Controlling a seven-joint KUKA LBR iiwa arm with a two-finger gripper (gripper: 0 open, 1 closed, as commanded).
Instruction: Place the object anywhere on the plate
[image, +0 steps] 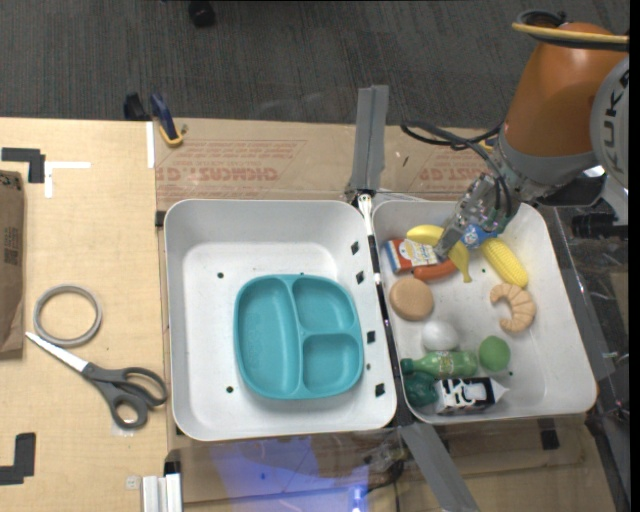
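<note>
Dark grey carpet floor (260, 50) lies behind a pale wooden worktop (80, 230) partly covered by brown cardboard (250, 165), left of the end effector (478, 222).

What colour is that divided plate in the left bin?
The three-compartment plastic plate is teal, seen clearly in the overhead camera view.

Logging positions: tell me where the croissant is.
The croissant lies in the right bin, toward its right side, just below the corn and above the green ball.
</note>
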